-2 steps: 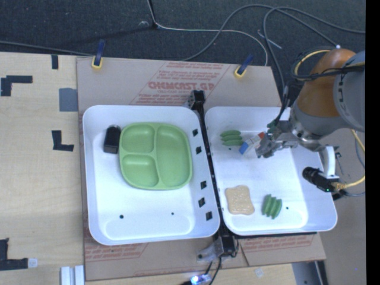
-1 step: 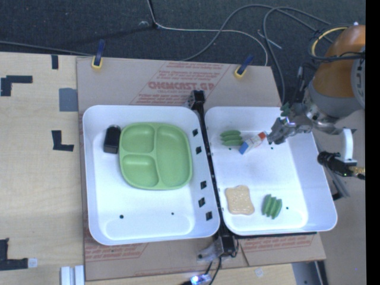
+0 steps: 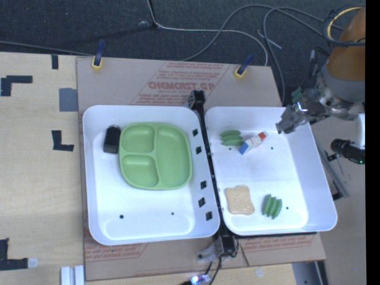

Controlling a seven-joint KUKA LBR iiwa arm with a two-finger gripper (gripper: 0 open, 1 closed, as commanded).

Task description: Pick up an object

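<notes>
1. Camera view looked down at a slant on two shallow white bins, a left bin (image 3: 95,177) and a right bin (image 3: 309,177), set side by side on a brown board (image 3: 178,82) on the bench.
2. The arm (image 3: 347,58), grey with an orange band, reached in from the right edge near the top.
3. Its gripper (image 3: 289,122) hung over the upper right corner of the right bin, close to the rim.
4. Whether the claw was spread or pressed together I could not tell; it was dark and small, and nothing was seen between its tips.
5. A small block (image 3: 253,142), red, white and blue, lay in the upper part of the right bin, just left of and below the gripper, apart from it.
6. A green pod (image 3: 231,138) lay just left of the block, near the divider between the bins.
7. A tan toast slice (image 3: 240,200) lay flat in the lower part of the right bin.
8. A second green pod (image 3: 272,206) lay just right of the toast, not touching it.
9. A green plate (image 3: 156,155) with three compartments sat in the middle of the left bin.
10. A black item (image 3: 111,139) lay touching the plate's left edge.
11. Cables (image 3: 237,22) ran across the dark floor above the board.
</notes>
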